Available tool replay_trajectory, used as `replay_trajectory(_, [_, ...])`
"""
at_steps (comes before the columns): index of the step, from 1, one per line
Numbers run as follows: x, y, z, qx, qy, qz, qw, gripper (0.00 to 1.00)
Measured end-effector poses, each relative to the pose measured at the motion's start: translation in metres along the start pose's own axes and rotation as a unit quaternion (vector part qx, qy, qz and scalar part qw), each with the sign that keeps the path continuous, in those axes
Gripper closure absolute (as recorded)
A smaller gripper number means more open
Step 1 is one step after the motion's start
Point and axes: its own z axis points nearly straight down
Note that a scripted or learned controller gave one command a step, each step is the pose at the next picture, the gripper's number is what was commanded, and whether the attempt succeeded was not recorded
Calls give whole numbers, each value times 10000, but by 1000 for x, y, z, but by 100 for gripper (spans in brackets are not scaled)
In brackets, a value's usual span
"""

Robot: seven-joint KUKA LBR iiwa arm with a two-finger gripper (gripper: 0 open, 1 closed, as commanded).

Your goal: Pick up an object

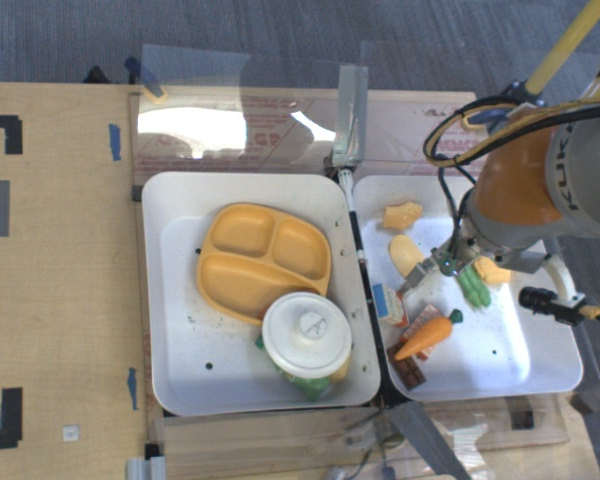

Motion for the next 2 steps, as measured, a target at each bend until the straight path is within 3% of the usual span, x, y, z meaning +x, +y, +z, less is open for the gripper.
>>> replay_trajectory(1, [-27, 55, 1, 2, 9, 912, 9958, 0])
replay_trajectory(2, [-28, 58, -12, -39, -22, 895, 9960, 100])
